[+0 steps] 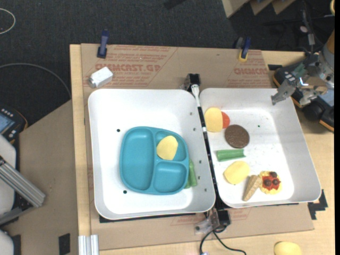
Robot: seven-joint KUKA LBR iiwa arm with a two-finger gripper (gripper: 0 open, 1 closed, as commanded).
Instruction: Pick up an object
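Observation:
My gripper point(291, 87) hovers over the far right corner of the right bin point(297, 142), above its rim and apart from every object. In that bin lie a yellow piece point(213, 120) with a red piece point(226, 119) tucked behind it, a brown round disc point(237, 136), a green pod point(230, 154), a yellow lump point(236, 172) and a pizza slice point(264, 183). The left bin point(106, 142) holds a teal divided plate point(141, 161) with a yellow piece point(167, 147) in one compartment. A green item point(192, 175) lies against the plate's right edge.
Both bins rest on a cardboard sheet point(159, 62) held by blue clamps point(102, 44) point(244, 49). A small white object point(101, 77) sits beyond the left bin. Another yellow item point(287, 247) lies on the bench at the bottom right. A black divider point(201, 121) runs between the bins.

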